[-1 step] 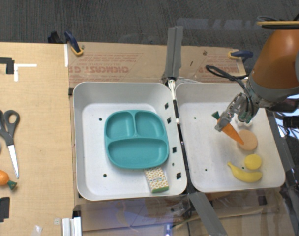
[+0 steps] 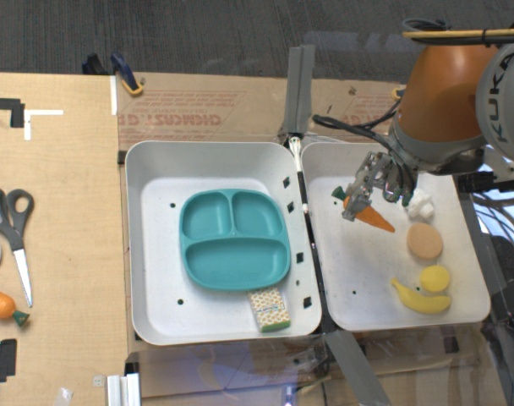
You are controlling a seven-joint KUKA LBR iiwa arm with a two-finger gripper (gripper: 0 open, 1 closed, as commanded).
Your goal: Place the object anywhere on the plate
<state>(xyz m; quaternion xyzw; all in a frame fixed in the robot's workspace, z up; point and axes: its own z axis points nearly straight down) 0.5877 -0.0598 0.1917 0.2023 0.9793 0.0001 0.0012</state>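
Wooden bench [image 2: 54, 227] carries two white bins [image 2: 147, 227]; fingers [image 2: 363, 201] grip an orange carrot [image 2: 375, 218].

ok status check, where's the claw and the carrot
Claw low in right bin, at toy carrot; grasp unclear. Teal plate in left bin. Bin walls in between.

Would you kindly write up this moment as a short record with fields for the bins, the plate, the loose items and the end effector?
left bin: holds a teal divided plate; a sponge lies by the plate's near edge
plate contents: nothing on it
right bin: toy carrot, tan round piece, white piece, banana, yellow lemon-like piece
end effector: low over the right bin, at the carrot's green end; grip not clear
bench, left side: scissors, second carrot
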